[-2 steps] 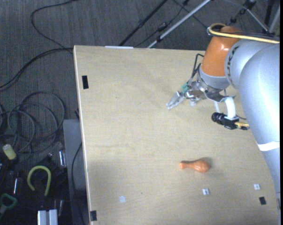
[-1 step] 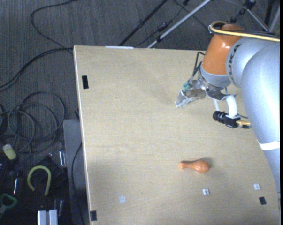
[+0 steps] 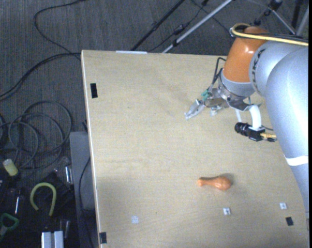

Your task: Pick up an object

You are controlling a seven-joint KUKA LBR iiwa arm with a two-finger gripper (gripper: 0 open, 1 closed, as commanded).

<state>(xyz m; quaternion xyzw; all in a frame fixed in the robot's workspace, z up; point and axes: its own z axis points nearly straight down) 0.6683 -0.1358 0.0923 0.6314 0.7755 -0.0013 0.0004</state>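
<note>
An orange, gourd-shaped object [image 3: 216, 182] lies on its side on the tan bench top [image 3: 140, 138], toward the front right, with its narrow end pointing left. My gripper [image 3: 193, 110] hangs over the board's middle right, up and slightly left of the orange object and well apart from it. It points leftward from the grey arm with the orange band [image 3: 246, 61]. Nothing is visibly held in it.
A black tag [image 3: 94, 90] sits near the board's left edge, and small white markers [image 3: 226, 211] dot the front. The board's left edge drops to a floor strewn with cables [image 3: 31, 133] and tools. Tripod legs [image 3: 207, 14] stand behind the bench.
</note>
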